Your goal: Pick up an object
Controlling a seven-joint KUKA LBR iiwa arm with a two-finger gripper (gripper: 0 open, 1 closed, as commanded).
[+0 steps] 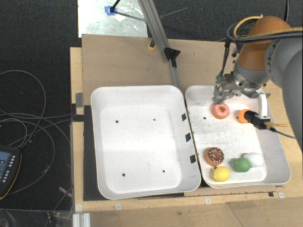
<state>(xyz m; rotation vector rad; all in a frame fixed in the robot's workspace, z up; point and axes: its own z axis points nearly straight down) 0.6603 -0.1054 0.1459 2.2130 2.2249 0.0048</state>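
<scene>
Hovering at the right bin's (279, 174) far edge, my tool (220, 96) sits just above the pink doughnut (220, 110); I cannot tell its grip state.

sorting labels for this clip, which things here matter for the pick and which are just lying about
For the pick: gripper, pink donut, orange piece, brown donut, yellow ball, green ball, white ball, right bin.

Lying about: left bin, tripod leg, floor cables.
</scene>
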